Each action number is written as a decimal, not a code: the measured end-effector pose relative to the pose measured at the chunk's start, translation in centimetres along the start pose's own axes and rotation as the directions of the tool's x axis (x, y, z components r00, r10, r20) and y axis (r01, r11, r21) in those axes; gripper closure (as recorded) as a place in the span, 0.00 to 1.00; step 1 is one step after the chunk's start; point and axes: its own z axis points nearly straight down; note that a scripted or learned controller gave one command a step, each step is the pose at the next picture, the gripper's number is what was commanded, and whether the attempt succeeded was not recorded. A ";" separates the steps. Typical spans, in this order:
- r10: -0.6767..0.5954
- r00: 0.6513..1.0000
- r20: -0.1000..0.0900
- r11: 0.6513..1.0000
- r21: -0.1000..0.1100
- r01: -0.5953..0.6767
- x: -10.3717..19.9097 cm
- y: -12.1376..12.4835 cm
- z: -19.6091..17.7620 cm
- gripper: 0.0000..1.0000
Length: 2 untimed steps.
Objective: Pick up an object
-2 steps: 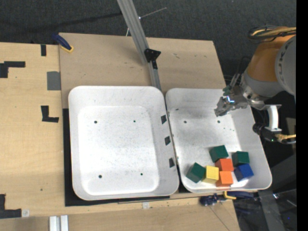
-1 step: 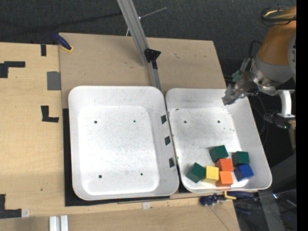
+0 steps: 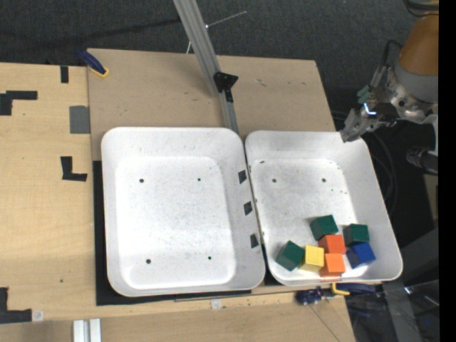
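Observation:
Several small blocks cluster in the near right corner of the right bin (image 3: 299,169): a dark green block (image 3: 324,226), another green block (image 3: 290,255), a yellow block (image 3: 314,256), an orange block (image 3: 333,262), a red-orange block (image 3: 332,244), a green block (image 3: 356,233) and a blue block (image 3: 362,254). My gripper (image 3: 353,129) hangs at the far right corner of the right bin, just beyond its rim, well away from the blocks. Nothing shows between its fingers.
The left bin (image 3: 171,148) lies beside the right one on the wooden bench. A slanted metal bar (image 3: 199,30) with a black clamp (image 3: 225,81) crosses the back, ending between the bins. A blue and yellow clip (image 3: 319,295) lies at the front edge.

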 end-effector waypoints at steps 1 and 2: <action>-0.003 1.000 -0.002 1.000 0.006 0.003 5.1 -1.5 0.5 1.00; -0.003 1.000 -0.003 1.000 0.007 0.003 10.0 -2.8 1.1 1.00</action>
